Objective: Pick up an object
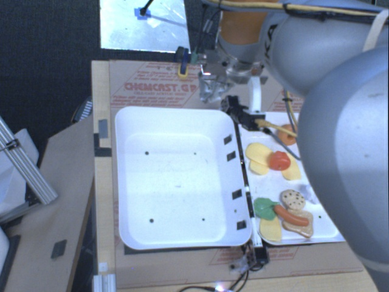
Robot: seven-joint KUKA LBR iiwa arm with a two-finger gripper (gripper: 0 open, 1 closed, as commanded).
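Observation:
Several toy foods lie in the right bin [328, 231]: a red tomato [279, 160] on yellow pieces [258, 156], a chocolate-chip cookie [293, 198], a green leaf [264, 207], a sausage on toast [295, 219] and a yellow wedge [271, 230]. An orange piece [287, 136] at the bin's far end is partly covered by the arm. My gripper [209, 90] hangs beyond the far rim of the left bin [176, 117], over the cardboard, apart from all the foods. The big grey arm hides much of the right bin.
A cardboard sheet [152, 84] lies under both bins. Black clips [234, 157] run along the shared rim between the bins. A shiny metal plate [143, 17] sits at the back, and an aluminium rail [24, 169] stands at the left.

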